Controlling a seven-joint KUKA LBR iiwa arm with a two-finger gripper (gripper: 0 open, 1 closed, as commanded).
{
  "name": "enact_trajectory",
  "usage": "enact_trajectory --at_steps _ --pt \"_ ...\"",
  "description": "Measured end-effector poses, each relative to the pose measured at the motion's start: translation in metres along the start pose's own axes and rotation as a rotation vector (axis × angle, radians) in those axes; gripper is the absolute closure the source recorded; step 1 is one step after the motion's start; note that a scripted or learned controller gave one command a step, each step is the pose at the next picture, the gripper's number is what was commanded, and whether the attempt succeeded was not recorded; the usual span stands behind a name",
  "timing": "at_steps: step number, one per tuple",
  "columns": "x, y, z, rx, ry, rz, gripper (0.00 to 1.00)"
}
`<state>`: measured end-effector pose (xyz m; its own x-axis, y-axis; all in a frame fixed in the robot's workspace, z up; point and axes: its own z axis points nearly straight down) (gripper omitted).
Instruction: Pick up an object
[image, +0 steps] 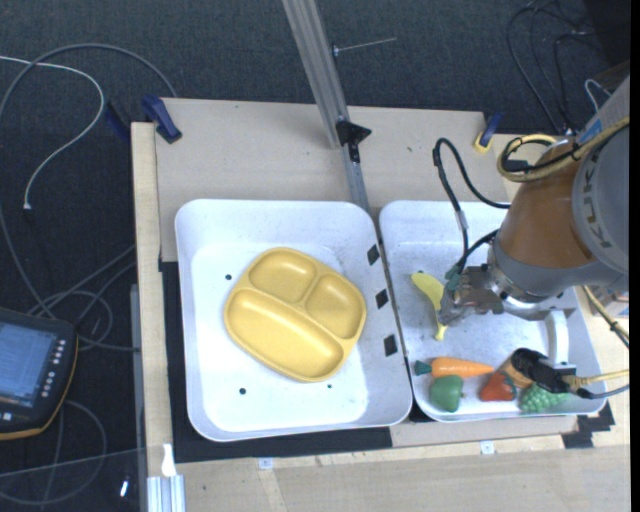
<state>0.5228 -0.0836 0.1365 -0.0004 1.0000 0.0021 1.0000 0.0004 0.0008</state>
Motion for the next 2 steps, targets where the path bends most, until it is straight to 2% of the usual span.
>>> enact_trajectory --at_steps 1,2 --pt "-0.006 -0.003 -0.061 -0.007 -0.003 0.0 1.0" --pt "-0.005 -0.002 -0.096 -0.005 -0.003 -0.001 1.0"
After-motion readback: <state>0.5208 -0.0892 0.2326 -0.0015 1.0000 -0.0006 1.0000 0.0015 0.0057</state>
